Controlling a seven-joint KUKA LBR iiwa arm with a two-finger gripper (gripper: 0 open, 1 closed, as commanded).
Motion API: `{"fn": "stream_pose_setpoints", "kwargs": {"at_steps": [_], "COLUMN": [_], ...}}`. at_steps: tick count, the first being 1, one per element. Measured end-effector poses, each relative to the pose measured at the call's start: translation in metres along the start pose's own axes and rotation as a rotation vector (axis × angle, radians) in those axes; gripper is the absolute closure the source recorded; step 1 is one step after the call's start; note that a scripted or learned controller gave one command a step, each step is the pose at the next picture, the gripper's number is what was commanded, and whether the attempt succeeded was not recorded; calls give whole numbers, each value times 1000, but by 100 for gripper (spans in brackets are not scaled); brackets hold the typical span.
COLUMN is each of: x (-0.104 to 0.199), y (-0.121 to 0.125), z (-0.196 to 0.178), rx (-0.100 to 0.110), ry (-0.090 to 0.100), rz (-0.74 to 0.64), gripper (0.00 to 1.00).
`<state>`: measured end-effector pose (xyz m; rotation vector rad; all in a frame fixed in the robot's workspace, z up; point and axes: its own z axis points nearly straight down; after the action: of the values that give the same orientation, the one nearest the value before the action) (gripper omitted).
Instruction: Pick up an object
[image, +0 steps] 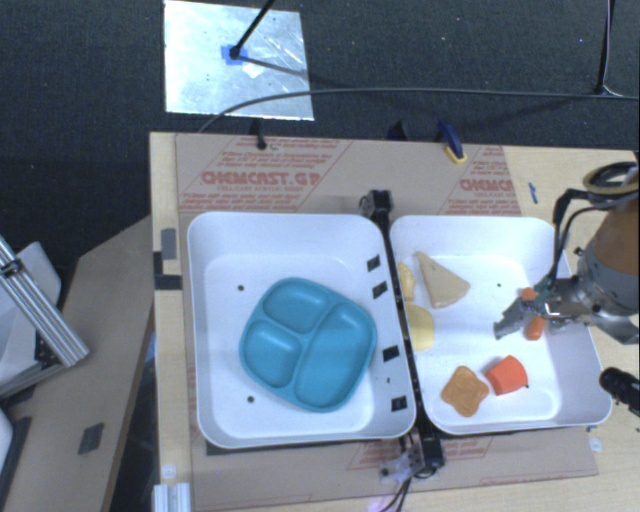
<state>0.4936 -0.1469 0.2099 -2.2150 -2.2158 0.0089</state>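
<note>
The right bin (478, 322) holds a tan wedge (440, 280), a pale yellow piece (405, 279) and a yellow lump (420, 327) by its left wall. An orange-brown piece (465, 390) and an orange-red block (507, 373) lie near its front. My gripper (522, 318) reaches in from the right and hangs low over the bin's right half, just above and right of the orange-red block. A small orange spot (536, 327) shows at its tip; I cannot tell whether that is a held thing or part of the gripper.
A blue divided plate (307, 342) lies in the left bin (215, 250). A black hinge strip (388, 300) runs between the bins. The grey arm (610, 270) stands over the right bin's right rim. Cables cross the dark floor behind the bench.
</note>
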Motion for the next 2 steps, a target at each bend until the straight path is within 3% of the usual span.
{"fn": "stream_pose_setpoints", "kwargs": {"at_steps": [1,2], "x": [0,3], "y": [3,6], "z": [-5,57], "rx": [-11,-7], "ry": [-2,-1], "rz": [-3,-1], "gripper": [0,0]}}
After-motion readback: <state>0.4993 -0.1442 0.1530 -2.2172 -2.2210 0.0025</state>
